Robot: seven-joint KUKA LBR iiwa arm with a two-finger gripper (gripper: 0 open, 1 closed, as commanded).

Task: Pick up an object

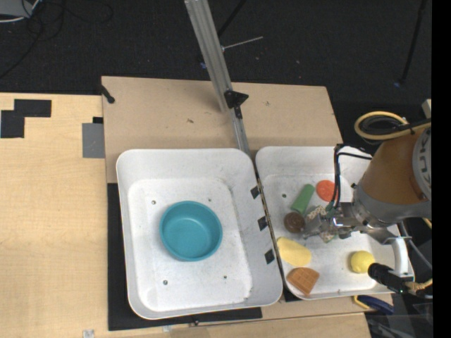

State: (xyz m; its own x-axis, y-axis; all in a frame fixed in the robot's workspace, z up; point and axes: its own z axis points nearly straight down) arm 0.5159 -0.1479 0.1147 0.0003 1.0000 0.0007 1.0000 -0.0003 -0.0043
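Fingers (318,225) nr brown ball (294,222)

The right bin (338,157) is crowded with small objects around the hand (318,225); the left bin (141,171) has open floor around a blue bowl (191,230).

arm (394,178): reaches in from the right, orange band above wrist | gripper (318,225): low, pointing left, over the right bin

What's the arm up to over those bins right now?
End effector low in right bin, grip unclear. Brown ball beside it, green block just behind. Blue bowl alone in left bin.
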